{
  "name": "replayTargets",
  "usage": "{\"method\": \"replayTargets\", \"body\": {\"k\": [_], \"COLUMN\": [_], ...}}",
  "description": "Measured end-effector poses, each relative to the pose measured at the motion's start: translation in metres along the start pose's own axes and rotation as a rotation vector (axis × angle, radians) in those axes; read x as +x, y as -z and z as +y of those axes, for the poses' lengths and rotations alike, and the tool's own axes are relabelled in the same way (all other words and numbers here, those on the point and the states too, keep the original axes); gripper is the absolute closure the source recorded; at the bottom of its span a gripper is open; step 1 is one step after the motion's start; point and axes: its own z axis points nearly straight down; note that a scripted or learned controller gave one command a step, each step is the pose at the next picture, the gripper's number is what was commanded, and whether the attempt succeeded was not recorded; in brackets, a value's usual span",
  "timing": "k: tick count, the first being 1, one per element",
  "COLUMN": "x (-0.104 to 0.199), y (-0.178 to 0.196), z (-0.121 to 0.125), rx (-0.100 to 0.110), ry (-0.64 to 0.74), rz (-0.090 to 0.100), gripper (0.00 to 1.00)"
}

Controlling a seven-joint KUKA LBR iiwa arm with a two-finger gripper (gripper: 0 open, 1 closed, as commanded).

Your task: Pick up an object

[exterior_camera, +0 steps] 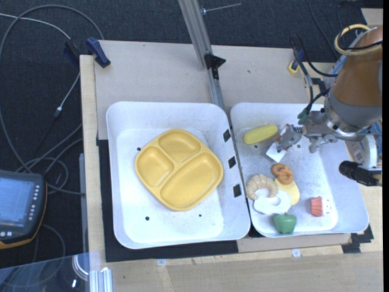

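White plastic marks your two shallow bins, sitting side by side on the bench. Your left bin [121,163] carries a yellow divided tray [178,169] with three compartments, lying near its middle at a slant. Your right bin [352,212] holds all the small objects.

Grey with an orange upper section, your arm [358,84] reaches in from the right and hangs over the upper part of the right bin. Your gripper [287,140] points leftward, just beside the right end of a yellow corn cob [260,134] that lies near the bin's upper left corner. You cannot tell from this angle how wide it is set, and you see nothing clearly held in it. A small white piece [276,154] lies just below the gripper.

Lower in the same bin you find a cluster: a tan croissant-shaped item [261,185], a small orange pretzel-like item [282,173] touching a pale yellow object [290,191], a white piece [271,205], and a green object [284,223] near the front rim. A red-and-white item [318,207] sits apart, to their right.
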Motion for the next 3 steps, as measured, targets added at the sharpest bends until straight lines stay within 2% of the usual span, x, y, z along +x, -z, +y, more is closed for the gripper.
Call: {"method": "replayTargets", "body": {"k": [1, 2, 3], "x": [0.000, -0.003, -0.002], "y": [0.000, -0.063, -0.105], "z": [0.000, -0.004, -0.005], "rx": [0.000, 0.007, 0.005], "ry": [0.000, -0.002, -0.001], "rz": [0.000, 0.001, 0.001], "gripper": [0.00, 0.00, 0.00]}}
